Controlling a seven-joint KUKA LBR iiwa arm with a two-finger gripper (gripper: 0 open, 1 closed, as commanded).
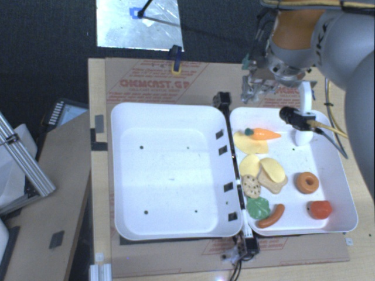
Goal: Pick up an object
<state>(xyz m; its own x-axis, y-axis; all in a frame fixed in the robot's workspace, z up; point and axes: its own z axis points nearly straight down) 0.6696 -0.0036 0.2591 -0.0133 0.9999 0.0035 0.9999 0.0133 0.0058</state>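
The right bin (334,163) holds several toy foods. An orange carrot (263,134) lies at its far left on a flat yellow piece (251,144). Nearer the front are a pale yellow piece (249,165), a bread slice (273,174), a chocolate-chip cookie (252,186), a green broccoli (258,206) and a brown sausage (270,215). A donut (306,182) and a red tomato (319,209) sit toward the right. My gripper (256,93) hangs above the bin's far left corner, just beyond the carrot, with nothing seen in it.
The left bin (123,174) adjoins the right one, with black clips (222,151) along the shared rim. A shiny metal sheet (138,16) lies beyond the bench. The grey arm (345,45) fills the upper right.
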